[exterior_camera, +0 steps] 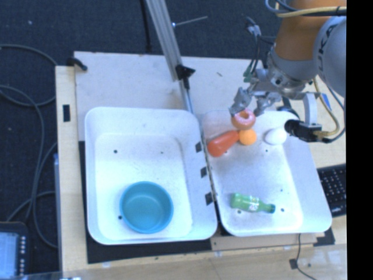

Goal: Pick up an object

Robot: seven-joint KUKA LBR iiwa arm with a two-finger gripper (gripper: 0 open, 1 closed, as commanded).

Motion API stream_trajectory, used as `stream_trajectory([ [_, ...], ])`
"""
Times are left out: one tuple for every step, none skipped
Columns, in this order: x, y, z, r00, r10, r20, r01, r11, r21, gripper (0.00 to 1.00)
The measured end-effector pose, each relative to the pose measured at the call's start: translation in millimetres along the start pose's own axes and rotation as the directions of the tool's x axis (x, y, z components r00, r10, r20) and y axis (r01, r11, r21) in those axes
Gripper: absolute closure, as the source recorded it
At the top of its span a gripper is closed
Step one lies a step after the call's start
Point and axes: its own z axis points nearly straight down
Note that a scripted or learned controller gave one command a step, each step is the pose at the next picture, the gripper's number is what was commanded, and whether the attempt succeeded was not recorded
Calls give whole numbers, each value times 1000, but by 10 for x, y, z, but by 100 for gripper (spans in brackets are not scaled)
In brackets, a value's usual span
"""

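My gripper [250,107] hangs over the far end of the right bin [303,174], its fingers spread apart. Just beneath the fingertips lies a pink and orange ring [243,119]; whether they touch it I cannot tell. An orange ball [249,137] sits right in front of the ring. A red-orange carrot-like piece [221,143] lies to its left, against the bin's left wall. A white egg [275,136] rests to the right. Near the bin's front lies a green bottle [252,203] on its side.
The left bin [105,127] holds a blue bowl [146,207] at its front. A slanted metal pole [166,34] rises behind the bins. A keyboard [333,185] lies at the right of the bench.
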Motion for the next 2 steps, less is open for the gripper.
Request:
stream_trajectory([
  [540,-26,-25,1000,-1,-2,1,1000,5,100],
  [1134,-70,23,1000,-2,-1,2,1000,7,100],
])
